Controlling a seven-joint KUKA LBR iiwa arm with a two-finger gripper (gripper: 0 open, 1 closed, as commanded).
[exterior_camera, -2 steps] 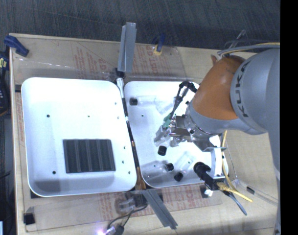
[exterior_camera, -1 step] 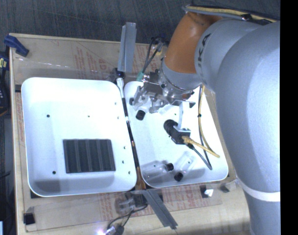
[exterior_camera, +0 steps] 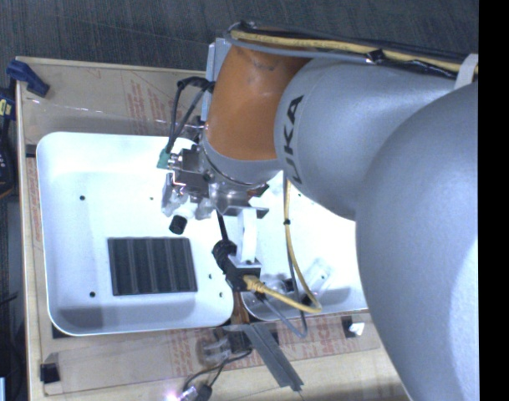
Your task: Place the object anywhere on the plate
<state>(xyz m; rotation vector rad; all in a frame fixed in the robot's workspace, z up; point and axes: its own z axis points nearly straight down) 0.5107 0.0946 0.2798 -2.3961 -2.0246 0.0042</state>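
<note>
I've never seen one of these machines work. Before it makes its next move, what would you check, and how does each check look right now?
1. Object between the pincer's tips: cannot tell; the arm covers it.
2. Plate in view: partly, a curved rim at the arm's lower edge; ok.
3. Plate free to receive something: cannot tell, mostly hidden.
4. Left bin steady on the bench: ok.
5. Dark ridged block lying flat in the left bin: ok.
6. Yellow cable hanging over the plate: not ok.
</note>
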